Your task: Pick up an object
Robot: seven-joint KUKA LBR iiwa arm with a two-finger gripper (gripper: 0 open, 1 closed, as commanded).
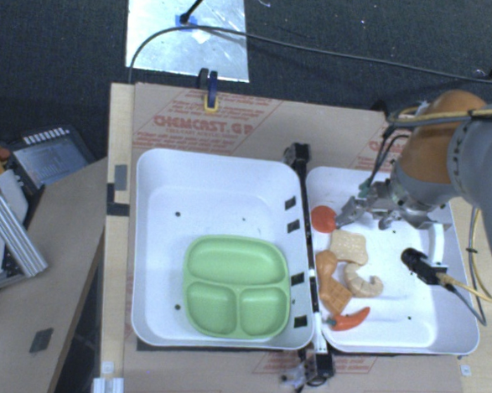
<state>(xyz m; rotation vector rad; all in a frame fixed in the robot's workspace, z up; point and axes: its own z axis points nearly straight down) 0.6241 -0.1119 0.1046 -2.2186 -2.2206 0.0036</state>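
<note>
Two white bins (pixel 231 169) are sitting on the bench; the gripper (pixel 371 210) is hovering, fingers spread wide and empty, just above the red disc (pixel 323 217) and cracker (pixel 349 247).

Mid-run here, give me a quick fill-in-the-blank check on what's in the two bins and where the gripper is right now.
1. The green divided plate lies in the ____ bin of the view.
2. The food pieces, such as the round red slice and the cracker, lie in the ____ bin.
3. The plate has ____ compartments.
4. The gripper hangs over the ____ bin.

Missing words: left; right; three; right
</note>
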